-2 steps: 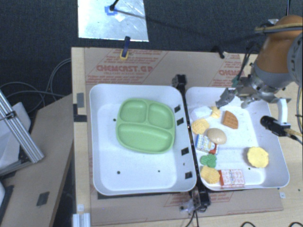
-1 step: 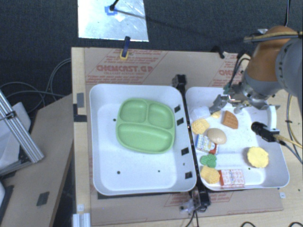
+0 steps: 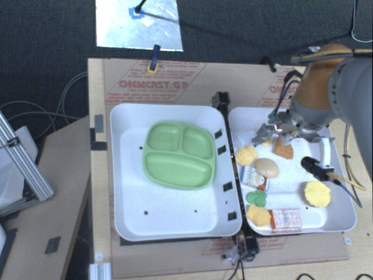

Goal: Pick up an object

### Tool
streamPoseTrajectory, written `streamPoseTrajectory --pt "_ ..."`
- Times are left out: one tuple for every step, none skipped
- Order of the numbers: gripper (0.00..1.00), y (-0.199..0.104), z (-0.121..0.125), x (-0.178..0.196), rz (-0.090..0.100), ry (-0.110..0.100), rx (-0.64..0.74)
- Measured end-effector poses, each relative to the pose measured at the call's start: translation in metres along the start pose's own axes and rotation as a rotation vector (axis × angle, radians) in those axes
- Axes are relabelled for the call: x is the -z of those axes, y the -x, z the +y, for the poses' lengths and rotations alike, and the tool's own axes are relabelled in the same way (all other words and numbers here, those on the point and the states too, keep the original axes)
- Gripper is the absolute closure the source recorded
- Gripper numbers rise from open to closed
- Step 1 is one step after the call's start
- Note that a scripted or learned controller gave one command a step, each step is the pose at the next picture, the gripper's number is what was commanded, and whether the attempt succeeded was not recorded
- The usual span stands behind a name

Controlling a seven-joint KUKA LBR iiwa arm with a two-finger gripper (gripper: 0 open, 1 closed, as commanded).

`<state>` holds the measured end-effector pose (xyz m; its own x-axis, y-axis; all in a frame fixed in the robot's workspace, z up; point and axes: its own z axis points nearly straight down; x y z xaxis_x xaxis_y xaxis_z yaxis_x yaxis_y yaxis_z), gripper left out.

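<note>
The claw (image 3: 274, 130) hangs low over the right bin's (image 3: 344, 214) far edge; whether it is open or closed, I cannot tell. Just beside it lies an orange wedge (image 3: 284, 151), nearer the front a tan egg (image 3: 267, 167). A green plate (image 3: 178, 155) fills the left bin (image 3: 125, 214).

Green tray (image 3: 178, 154) – white bins (image 3: 125, 214) – orange-banded grey arm (image 3: 335, 89).

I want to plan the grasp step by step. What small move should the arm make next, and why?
Probably lower the hand a little toward the orange piece just beside it in the right bin. The hand hovers at the bin's far end with nothing seen between its fingers, and that piece lies nearest, apart from the beige egg-shaped item.
</note>
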<state>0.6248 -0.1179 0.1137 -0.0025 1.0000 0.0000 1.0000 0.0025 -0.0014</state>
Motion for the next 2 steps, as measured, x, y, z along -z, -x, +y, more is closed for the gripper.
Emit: streamPoseTrajectory --pt "0.0 0.002 0.005 -0.022 -0.005 0.014 0.0" --pt "1.0 0.0 0.008 -0.009 -0.005 0.028 0.002"
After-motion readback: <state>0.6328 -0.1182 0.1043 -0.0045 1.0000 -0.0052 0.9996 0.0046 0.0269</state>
